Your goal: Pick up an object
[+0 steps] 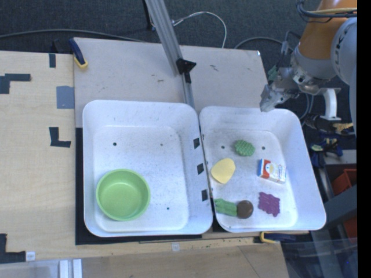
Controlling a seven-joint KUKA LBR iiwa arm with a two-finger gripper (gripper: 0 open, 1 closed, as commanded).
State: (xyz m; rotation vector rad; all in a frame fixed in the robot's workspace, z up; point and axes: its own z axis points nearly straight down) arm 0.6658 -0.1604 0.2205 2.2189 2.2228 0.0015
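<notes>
The two white bins [142, 114] look like smooth, slightly speckled plastic. The green bowl [123, 194] has a glossy plastic sheen. The table [32, 172] shows pale matt wood grain. The slanted pole [165, 25] looks like brushed metal.

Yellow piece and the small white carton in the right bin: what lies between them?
In the camera view, only bare white bin floor separates the yellow piece from the white carton; the green ridged piece sits above that stretch.
</notes>
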